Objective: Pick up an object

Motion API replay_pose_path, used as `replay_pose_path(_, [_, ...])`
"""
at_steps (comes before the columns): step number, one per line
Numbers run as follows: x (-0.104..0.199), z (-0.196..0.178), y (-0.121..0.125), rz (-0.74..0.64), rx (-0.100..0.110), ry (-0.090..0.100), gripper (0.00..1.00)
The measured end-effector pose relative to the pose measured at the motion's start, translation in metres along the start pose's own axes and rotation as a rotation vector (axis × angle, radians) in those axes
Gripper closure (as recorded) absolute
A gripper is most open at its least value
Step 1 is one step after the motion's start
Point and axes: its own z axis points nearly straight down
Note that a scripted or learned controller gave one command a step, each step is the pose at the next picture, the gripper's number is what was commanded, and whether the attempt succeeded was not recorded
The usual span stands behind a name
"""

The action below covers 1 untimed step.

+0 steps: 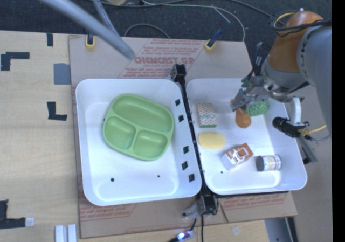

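Under the pincer sits a small orange, egg-shaped object; its grip state I cannot tell.

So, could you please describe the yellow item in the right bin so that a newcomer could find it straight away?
Start at the right bin and look along its left side, next to the divider. The yellow oval lies there, below the speckled block and up-left of the orange-and-white carton. It is the bin's one plain, pale yellow, smooth and rounded thing.
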Motion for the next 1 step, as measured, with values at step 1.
replay_pose_path(1, [-0.0090, -0.0537, 0.0050, 0.000, -0.001, -0.001, 1.00])
